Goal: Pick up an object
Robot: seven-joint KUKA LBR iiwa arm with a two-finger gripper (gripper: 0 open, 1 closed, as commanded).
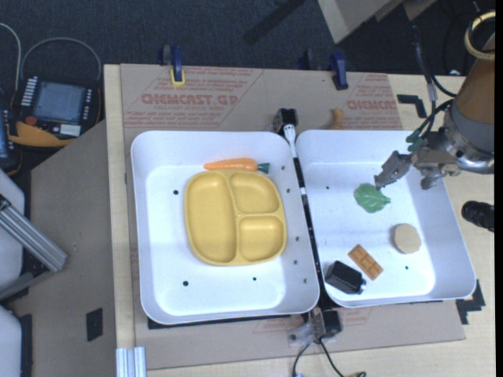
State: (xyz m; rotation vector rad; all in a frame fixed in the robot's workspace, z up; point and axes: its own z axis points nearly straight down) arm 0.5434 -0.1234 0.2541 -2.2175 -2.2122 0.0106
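Note:
My gripper (410, 175) hangs over the upper right part of the right bin (338, 155), open, with nothing between its fingers. Its left finger (390, 170) is just above and right of a crumpled green leaf-like object (371, 198). Lower in the same bin lie a round beige biscuit (406, 239), a brown ridged wafer (365, 261) and a small black block (344, 277). In the left bin (157, 210) a yellow divided plate (234, 215) lies flat, with an orange carrot (232, 164) just behind it.
The two bins meet along a ridge (302, 210) with a black clip (286, 120) at its far end. Blue clamps (176, 60) hold the cardboard base at the back. A pendant with a screen (59, 104) lies off the bench at the left.

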